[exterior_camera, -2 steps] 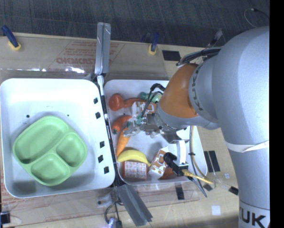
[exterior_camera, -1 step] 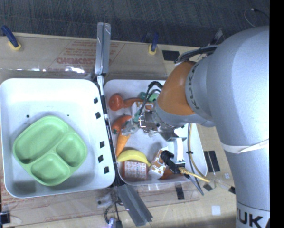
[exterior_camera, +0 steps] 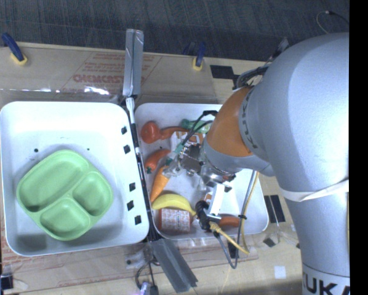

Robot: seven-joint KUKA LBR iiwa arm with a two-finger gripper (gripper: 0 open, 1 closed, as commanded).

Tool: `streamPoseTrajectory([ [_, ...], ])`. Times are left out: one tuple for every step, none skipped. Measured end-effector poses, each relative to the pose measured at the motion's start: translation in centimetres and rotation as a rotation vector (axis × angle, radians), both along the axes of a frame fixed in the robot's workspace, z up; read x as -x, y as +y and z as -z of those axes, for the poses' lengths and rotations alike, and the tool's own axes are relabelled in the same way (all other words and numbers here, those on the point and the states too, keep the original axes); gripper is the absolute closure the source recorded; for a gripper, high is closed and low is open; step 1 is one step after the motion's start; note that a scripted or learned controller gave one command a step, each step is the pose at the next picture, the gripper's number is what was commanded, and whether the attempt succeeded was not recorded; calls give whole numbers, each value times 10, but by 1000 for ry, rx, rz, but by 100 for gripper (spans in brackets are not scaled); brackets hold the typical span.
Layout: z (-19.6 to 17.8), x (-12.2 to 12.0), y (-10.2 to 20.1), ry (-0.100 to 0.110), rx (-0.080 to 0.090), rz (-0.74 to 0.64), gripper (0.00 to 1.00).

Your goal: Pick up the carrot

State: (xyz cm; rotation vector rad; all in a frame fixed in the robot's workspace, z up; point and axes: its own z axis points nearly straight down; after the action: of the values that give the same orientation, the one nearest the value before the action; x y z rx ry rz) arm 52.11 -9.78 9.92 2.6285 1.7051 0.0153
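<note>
Below, carrot (exterior_camera: 160,185) hard against right bin's (exterior_camera: 258,223) left wall, banana (exterior_camera: 172,202) crowding it, fingers' (exterior_camera: 185,158) spread unclear.

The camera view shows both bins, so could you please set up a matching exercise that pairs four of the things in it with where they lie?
Things:
1. green divided plate
2. carrot
3. banana
4. gripper

Places:
A. in the right bin, right beside the carrot's upper end
B. in the left bin
C. near the right bin's front wall, just above a brown can
D. along the right bin's left wall, lying at a slant

Pairs: 1-B, 2-D, 3-C, 4-A
</note>
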Motion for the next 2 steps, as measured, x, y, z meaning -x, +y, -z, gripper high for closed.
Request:
streamPoseTrajectory([
  [-11,0,1,2,-3,-6,100],
  [9,1,-4,17,-5,263,100],
])
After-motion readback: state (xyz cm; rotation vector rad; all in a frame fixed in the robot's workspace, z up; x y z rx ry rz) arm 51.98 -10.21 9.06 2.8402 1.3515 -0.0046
